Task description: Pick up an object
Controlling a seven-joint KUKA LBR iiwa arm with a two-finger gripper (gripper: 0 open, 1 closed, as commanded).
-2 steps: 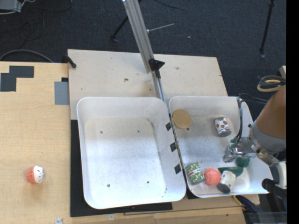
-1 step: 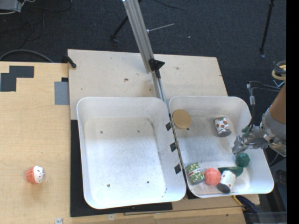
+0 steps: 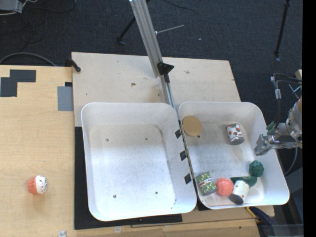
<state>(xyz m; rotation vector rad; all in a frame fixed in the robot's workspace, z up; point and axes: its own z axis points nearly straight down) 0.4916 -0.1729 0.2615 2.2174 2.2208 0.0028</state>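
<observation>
At the right rim of the right bin point(image 3: 256, 110), the gripper point(image 3: 261, 146) is hanging just over the bin's edge, its grey body reaching in from the right. How far the jaws are parted cannot be told at this size, and nothing is showing between them.

Nearest to it, a little below and inside the bin, a dark green ball point(image 3: 256, 168) is sitting against the right wall. To the gripper's left, a small can point(image 3: 235, 134) with red and green spots is lying on its side, its long axis running roughly from upper left to lower right. Further left, a flat brown disc point(image 3: 192, 126) is resting near the divide between the two bins.

Along the front of the right bin a cluster is lying close together: a green and red packet point(image 3: 205, 182) tilted with its long side running upper right to lower left, an orange-red ball point(image 3: 224, 186) just beside it, and a white cup-like piece point(image 3: 239, 190) with a dark end pointing down toward the front rim, touching or nearly touching the ball.

The left bin point(image 3: 94, 132) is sitting just beside the right one. Well apart, on the wooden bench top point(image 3: 29, 132) at the far left, a small red and white toy point(image 3: 37, 185) is lying alone.
</observation>
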